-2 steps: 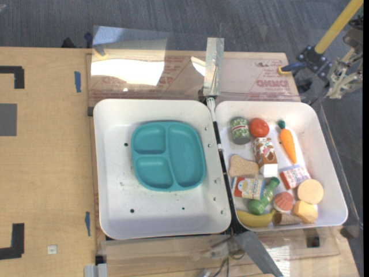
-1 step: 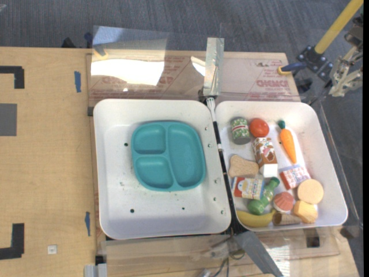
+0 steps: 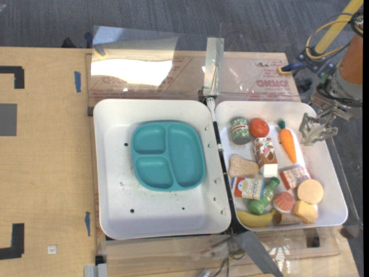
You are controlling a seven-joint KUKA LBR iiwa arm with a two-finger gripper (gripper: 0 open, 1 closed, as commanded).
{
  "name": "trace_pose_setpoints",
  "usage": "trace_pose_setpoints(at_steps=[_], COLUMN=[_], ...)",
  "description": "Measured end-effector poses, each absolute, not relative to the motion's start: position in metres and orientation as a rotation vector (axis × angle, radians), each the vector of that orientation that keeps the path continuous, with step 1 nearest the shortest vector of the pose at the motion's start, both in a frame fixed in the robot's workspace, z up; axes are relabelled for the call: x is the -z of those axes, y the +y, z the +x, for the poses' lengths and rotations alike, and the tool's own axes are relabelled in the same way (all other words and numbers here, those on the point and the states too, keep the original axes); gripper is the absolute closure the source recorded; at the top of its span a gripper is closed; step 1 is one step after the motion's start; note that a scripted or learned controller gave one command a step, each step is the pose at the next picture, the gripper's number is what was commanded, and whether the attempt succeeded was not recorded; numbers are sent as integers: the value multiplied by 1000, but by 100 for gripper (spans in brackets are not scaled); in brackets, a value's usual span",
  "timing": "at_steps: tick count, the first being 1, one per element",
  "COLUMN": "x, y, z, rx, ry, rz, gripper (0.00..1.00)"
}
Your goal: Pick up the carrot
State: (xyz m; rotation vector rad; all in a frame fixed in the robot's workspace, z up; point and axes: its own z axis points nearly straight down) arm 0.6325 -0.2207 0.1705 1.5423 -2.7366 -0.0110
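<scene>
Left bin [image 3: 109, 172]: holds a teal divided plate [image 3: 169, 154] and nothing of the task. Low risk; well apart from the arm.

Right bin [image 3: 337, 183]: crowded with toy food. Its right wall stands near the arm [image 3: 351, 68]; a slanted descent could clip that rim.

Gripper [image 3: 316, 130]: hangs at the bin's upper right, just right of the carrot, nothing between its prongs. Whether they are spread or closed cannot be told from here; if closed, it would only shove the target.

Carrot [image 3: 288, 145]: lies flat in the upper right part of the right bin, green top pointing away, tip toward the pile. Narrow and tapered, so a grasp across the thin end would likely slip.

Carton [image 3: 264, 150]: just left of the carrot. One prong landing between them may catch it.

Tomato [image 3: 259, 126]: near the carrot's top; could be nudged and roll.
</scene>
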Motion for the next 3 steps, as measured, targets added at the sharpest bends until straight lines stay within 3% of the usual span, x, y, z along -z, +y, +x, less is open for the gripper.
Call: trace_pose_setpoints(at_steps=[1,2,3], x=[-316,-351,-114], y=[-195,-223,-203], z=[627,638,648], rx=[-17,-10,19], ry=[-2703,-2607,-2439], rz=[1628,1769,1979], gripper=[100,100,100])
